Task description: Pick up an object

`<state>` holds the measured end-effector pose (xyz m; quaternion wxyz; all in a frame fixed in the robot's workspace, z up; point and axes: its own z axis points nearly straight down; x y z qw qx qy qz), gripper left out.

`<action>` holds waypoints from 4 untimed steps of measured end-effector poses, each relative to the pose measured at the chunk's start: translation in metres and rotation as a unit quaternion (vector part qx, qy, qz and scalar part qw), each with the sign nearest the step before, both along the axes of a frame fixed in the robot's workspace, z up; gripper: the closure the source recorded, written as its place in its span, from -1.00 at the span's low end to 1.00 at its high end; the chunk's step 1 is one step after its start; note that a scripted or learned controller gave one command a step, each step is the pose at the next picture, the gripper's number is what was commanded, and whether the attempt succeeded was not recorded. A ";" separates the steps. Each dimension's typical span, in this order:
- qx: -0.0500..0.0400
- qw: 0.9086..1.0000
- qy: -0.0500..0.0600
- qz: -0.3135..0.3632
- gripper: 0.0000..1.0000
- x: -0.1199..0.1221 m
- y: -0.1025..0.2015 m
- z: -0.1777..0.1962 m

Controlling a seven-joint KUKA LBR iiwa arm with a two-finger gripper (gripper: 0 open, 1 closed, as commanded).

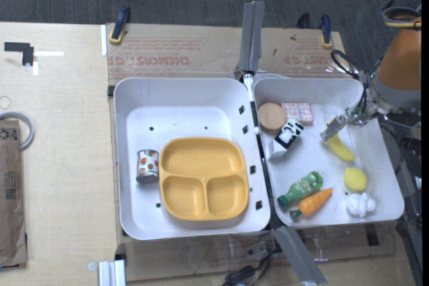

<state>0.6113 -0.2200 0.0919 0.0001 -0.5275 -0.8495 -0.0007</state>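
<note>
My gripper (pixel 334 126) hangs low over the right bin (pixel 392 164), at its right side, just above the upper end of a yellow banana (pixel 341 149). The same bin holds a yellow lemon (pixel 355 179), a white toy (pixel 360 204), a green bottle (pixel 300 189), an orange carrot (pixel 313 201), a black and white object (pixel 289 135), a tan round disc (pixel 272 116) and a pink patterned box (pixel 297 110). Nothing is seen held in the gripper.
The left bin (pixel 127 144) holds a yellow divided plate (pixel 203 177) and a small printed can (pixel 147 165) lying beside it. A grey divider post (pixel 252 37) rises between the bins. The arm's orange band (pixel 403 60) is at the right edge.
</note>
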 end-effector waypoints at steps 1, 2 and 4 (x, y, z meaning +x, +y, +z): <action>0.000 0.999 0.000 -0.044 -1.00 -0.031 0.000 0.013; 0.000 0.999 0.001 -0.050 -1.00 -0.030 0.022 0.000; -0.001 0.993 0.000 -0.116 1.00 0.011 0.105 0.115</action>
